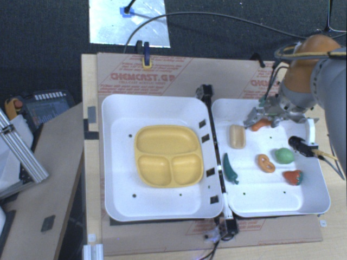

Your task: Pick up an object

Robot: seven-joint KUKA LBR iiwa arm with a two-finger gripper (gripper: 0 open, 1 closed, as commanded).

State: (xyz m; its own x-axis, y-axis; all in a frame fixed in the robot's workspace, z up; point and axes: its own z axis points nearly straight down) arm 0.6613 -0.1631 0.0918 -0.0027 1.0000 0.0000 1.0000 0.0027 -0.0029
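Note:
My gripper (255, 119) is low over the far part of the right bin (271, 205), reaching in from the right. An orange carrot-like piece (262, 125) lies right at its tip, partly covered by it; I cannot tell whether it is gripped. Also in this bin are a tan bread-like block (236, 136), a dark green pepper (230, 168), an orange pretzel-shaped ring (265, 163), a green round fruit (284, 156) and a red strawberry-like piece (293, 177).
The left bin (119, 145) holds a yellow divided plate (167, 155). A black divider with clips (212, 145) runs between the two bins. The grey arm with its orange band (312, 64) hangs over the right bin's far right corner.

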